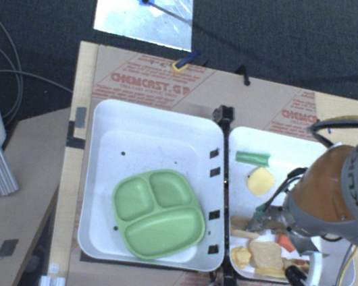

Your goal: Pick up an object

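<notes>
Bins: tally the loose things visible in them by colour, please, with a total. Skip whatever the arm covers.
Green: 2, the tray in the left bin and the green block in the right bin
Yellow: 2, the yellow round piece and a small yellow piece
Tan: 1, the bread slice
Red-orange: 1, a small bit by the arm
Total: 6

arm [352, 190]: cut off by right edge, covers much of right bin [281, 147]
gripper fingers: buried under wrist, state unreadable
orange item [286, 244]: mostly hidden, unidentifiable
right bin's right rim: hidden
</notes>
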You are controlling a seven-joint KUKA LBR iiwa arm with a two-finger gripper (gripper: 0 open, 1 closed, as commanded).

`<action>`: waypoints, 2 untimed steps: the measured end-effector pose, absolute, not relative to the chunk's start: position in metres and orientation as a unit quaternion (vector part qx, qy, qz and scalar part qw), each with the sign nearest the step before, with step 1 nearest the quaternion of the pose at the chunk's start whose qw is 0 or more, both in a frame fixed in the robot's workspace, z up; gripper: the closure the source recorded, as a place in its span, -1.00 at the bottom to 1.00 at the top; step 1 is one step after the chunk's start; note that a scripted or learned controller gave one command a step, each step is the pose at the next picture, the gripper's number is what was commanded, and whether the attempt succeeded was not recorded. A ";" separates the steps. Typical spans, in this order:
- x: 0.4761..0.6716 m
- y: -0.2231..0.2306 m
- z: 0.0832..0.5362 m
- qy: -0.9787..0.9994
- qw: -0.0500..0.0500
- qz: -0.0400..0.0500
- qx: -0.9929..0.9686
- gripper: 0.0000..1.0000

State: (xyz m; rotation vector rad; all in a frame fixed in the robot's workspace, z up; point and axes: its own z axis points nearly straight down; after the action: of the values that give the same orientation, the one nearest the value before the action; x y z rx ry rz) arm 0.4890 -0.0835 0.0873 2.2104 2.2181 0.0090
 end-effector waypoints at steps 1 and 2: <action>0.532 -0.111 0.087 0.709 0.004 0.003 0.705 1.00; 0.495 -0.083 0.087 0.707 0.005 0.003 0.707 1.00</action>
State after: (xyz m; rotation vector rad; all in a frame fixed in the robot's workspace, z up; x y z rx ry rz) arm 0.4952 -0.0831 0.0874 2.2134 2.2153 0.0092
